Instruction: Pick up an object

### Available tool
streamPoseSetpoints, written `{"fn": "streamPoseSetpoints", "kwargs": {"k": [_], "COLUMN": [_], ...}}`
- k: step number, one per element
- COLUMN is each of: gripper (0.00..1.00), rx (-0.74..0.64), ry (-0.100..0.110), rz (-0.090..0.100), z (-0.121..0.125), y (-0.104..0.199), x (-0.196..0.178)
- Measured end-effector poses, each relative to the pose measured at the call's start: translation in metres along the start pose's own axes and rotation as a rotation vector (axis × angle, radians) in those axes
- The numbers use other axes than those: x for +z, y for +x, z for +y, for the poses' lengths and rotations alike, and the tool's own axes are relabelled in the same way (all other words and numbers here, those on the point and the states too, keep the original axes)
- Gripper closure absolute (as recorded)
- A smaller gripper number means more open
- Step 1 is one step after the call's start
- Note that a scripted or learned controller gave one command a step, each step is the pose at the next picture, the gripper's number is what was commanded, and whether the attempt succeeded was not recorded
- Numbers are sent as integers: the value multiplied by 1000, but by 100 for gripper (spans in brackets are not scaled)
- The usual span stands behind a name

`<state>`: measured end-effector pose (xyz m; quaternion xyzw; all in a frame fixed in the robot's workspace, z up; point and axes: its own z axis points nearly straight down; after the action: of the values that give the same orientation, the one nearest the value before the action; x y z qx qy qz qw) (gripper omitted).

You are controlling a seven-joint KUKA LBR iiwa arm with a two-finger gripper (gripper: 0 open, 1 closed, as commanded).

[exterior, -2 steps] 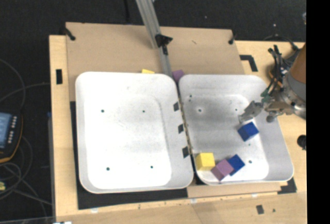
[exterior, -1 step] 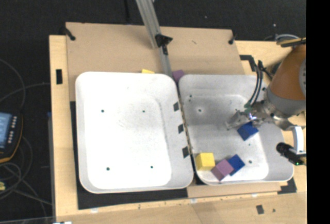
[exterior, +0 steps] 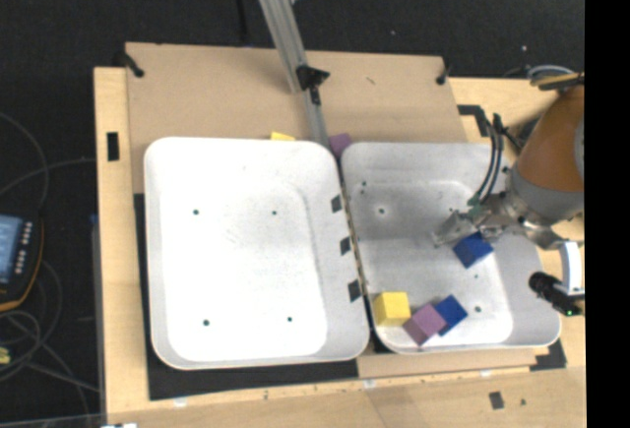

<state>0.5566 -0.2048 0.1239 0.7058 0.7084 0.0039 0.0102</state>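
Note:
The right bin (exterior: pixel 394 180) holds several small blocks. One blue block (exterior: pixel 474 250) lies toward the bin's right side, directly under and touching the tip of my gripper (exterior: pixel 461 229), which reaches in from the right below the orange wrist band. The gripper's body hides how it meets this block. Along the bin's front edge sit a yellow block (exterior: pixel 392 307), a purple block (exterior: pixel 425 322) and a second blue block (exterior: pixel 452 311), close together and apart from the gripper.
The left bin (exterior: pixel 241 249) stands beside the right one. Behind the bins' far rims lie a yellow block (exterior: pixel 283 136) and a purple block (exterior: pixel 340 143). A slanted metal pole (exterior: pixel 281 18) comes down to the bins' junction.

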Motion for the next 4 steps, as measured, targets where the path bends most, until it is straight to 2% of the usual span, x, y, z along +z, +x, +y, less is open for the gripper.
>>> {"fn": "streamPoseSetpoints", "kwargs": {"k": [1,4], "gripper": [0,0], "rx": [0,-3], "ry": [-20,-23], "rz": [-1,-8], "z": [53,51], "y": [59,49], "x": [7,8]}}
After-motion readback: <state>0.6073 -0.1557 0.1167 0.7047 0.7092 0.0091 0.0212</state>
